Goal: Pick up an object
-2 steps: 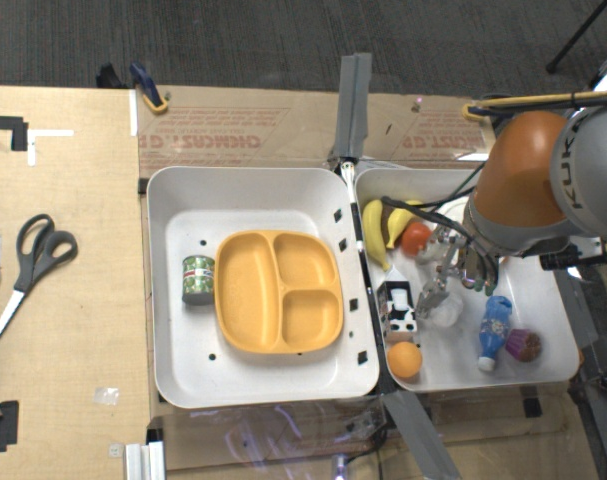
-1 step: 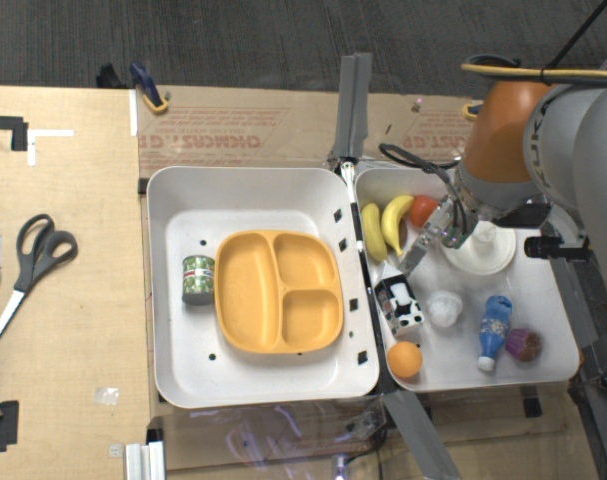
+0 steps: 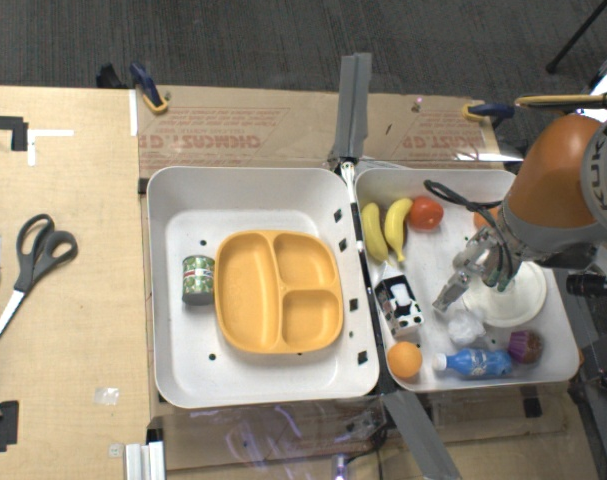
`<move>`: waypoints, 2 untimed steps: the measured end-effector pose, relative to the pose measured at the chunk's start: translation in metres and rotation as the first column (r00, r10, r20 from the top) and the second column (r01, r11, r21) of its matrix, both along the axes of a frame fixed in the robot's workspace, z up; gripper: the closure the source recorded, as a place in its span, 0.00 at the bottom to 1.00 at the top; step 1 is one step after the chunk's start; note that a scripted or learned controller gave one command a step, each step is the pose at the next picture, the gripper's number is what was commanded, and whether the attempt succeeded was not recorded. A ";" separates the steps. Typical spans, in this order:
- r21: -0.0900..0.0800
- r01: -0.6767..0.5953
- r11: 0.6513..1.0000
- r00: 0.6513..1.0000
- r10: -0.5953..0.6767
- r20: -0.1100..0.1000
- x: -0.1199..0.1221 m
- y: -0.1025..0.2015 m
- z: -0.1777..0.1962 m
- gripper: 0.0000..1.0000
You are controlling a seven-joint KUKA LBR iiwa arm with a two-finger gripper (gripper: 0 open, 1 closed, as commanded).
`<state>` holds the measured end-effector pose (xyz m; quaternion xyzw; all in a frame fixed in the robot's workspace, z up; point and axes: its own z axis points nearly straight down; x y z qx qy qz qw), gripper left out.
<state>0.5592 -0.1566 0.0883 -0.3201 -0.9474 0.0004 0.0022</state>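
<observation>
Wooden bench, left part: scissors [image 3: 31, 258] with black handles lie near the left edge.
Left bin [image 3: 173, 368]: a small green-labelled can [image 3: 197, 279] lies near the left wall, just beside a yellow divided plate [image 3: 279, 291] that fills the middle.
Right bin [image 3: 558, 363], left wall: two bananas [image 3: 385, 230] lie side by side toward the far corner, with a red tomato [image 3: 424, 213] just beside them.
Right bin, near-left area: a black-and-white toy [image 3: 398, 304] lies along the wall; an orange [image 3: 405, 360] sits in the near-left corner.
Right bin, near edge: a blue bottle [image 3: 477, 364] lies on its side, with a small purple item [image 3: 524, 346] just right of it (too small to identify).
Right bin, middle: a white bowl [image 3: 517, 299] sits toward the right wall.
Gripper [image 3: 467, 277]: low over the middle of the right bin, fingers [image 3: 451, 295] slightly apart with nothing seen between them, just left of the bowl.
Arm [image 3: 555, 183]: grey and orange, over the right bin's far-right corner.
</observation>
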 end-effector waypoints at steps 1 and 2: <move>-0.002 -0.103 0.995 0.995 0.103 0.005 0.086 -0.047 0.022 0.00; -0.002 0.101 0.995 0.995 -0.101 0.006 0.092 -0.051 0.002 0.00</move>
